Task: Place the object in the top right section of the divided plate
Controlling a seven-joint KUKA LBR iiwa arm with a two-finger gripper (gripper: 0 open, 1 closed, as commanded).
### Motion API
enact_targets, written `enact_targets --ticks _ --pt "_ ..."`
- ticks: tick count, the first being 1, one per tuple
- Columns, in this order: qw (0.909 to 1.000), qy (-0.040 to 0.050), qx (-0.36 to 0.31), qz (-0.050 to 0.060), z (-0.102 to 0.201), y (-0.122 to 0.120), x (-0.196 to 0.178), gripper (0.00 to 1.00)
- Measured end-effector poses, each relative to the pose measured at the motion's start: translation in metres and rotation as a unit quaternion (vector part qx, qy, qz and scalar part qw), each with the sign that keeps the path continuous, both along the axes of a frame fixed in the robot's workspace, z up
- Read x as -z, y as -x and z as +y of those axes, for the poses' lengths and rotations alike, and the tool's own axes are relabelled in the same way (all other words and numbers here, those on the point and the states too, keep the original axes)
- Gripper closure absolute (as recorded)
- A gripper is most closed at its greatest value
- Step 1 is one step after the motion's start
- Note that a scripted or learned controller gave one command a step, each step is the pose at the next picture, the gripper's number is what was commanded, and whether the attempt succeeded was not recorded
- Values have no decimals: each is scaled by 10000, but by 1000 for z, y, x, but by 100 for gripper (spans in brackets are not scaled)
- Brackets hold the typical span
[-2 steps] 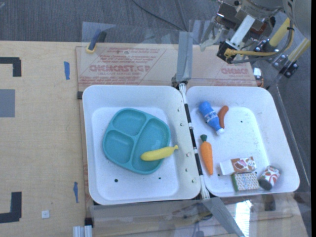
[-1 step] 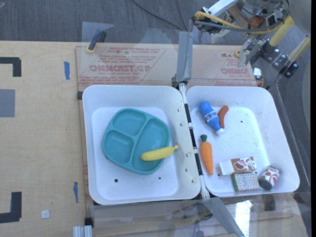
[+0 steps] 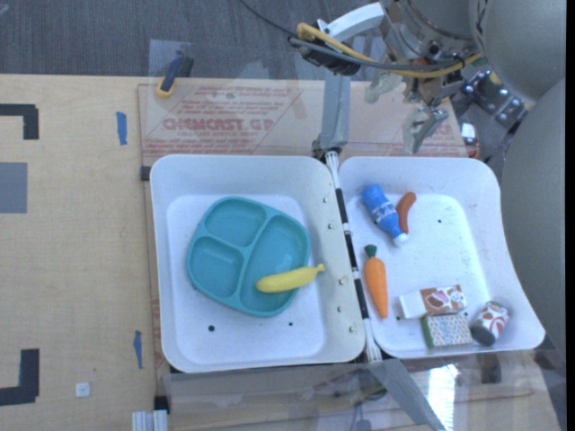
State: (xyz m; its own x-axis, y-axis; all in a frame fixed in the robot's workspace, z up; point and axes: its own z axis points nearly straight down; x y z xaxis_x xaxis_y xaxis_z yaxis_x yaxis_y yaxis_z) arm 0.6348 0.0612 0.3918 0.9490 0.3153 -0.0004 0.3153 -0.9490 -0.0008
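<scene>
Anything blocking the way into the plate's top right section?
Nothing visible in the top right section itself. A banana lies across the plate at its lower right rim, just below; the bins' joined walls separate it from the right bin.

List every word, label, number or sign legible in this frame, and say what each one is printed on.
"CHEMCAST GP" (partly blurred, so the reading is uncertain): red print on the clear sheet lying behind the two bins.
Blue bottle: it has a label, too small to read.
Small cartons in the right bin: printed faces, too blurred to read.
Small can beside them: wrapper pattern, no legible text.
</scene>
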Motion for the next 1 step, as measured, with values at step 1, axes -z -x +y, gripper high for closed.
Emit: enact_targets --ticks 1 --pt "9762 4 -2167 1 -14 -3 -43 0"
